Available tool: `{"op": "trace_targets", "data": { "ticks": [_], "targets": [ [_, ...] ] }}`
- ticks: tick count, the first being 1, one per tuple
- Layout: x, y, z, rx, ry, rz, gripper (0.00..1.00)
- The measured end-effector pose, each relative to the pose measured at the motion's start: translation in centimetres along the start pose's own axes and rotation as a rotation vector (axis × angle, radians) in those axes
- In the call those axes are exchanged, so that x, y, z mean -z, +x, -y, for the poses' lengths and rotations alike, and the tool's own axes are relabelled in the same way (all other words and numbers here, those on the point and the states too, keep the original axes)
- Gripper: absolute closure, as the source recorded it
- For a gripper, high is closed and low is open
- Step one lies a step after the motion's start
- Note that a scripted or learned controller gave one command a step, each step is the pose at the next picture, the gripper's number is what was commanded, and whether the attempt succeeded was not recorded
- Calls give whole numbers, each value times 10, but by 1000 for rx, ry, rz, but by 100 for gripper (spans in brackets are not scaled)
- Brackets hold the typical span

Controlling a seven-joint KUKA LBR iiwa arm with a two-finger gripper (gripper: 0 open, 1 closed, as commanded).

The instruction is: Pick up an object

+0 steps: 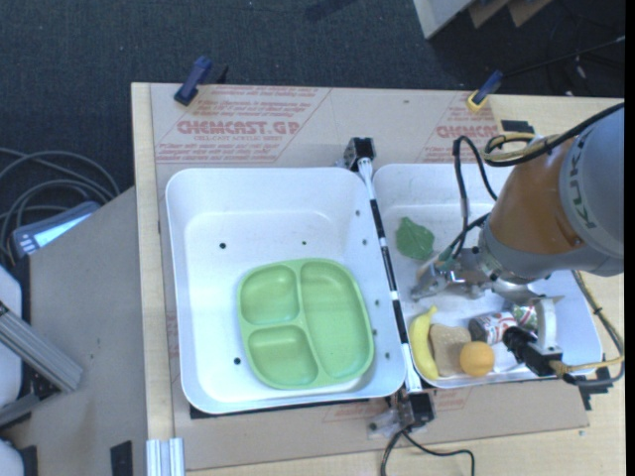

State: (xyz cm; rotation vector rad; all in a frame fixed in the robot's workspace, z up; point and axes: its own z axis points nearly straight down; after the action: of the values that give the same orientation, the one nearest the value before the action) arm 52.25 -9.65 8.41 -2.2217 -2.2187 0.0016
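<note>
Bench (pixel 248 127): tan board top with red print along the far strip. Two shallow white bins sit on it side by side, touching along a black-clipped seam: left bin (pixel 198 226), right bin (pixel 397 181). Blue clamp (pixel 191 80) on the far left corner, a yellow-and-blue clamp (pixel 485 89) on the far edge toward the right. Black clip (pixel 359 150) at the seam's far end, another clip (pixel 415 408) at its near end.
</note>
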Motion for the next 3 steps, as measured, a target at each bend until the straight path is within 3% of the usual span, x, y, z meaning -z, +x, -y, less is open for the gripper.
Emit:
{"op": "trace_targets", "data": {
  "ticks": [1, 2, 3],
  "targets": [
    [1, 5, -58, 2, -3, 1, 0],
    [0, 5, -37, 1, 0, 0, 0],
    [1, 4, -76, 2, -3, 1, 0]
  ]
}}
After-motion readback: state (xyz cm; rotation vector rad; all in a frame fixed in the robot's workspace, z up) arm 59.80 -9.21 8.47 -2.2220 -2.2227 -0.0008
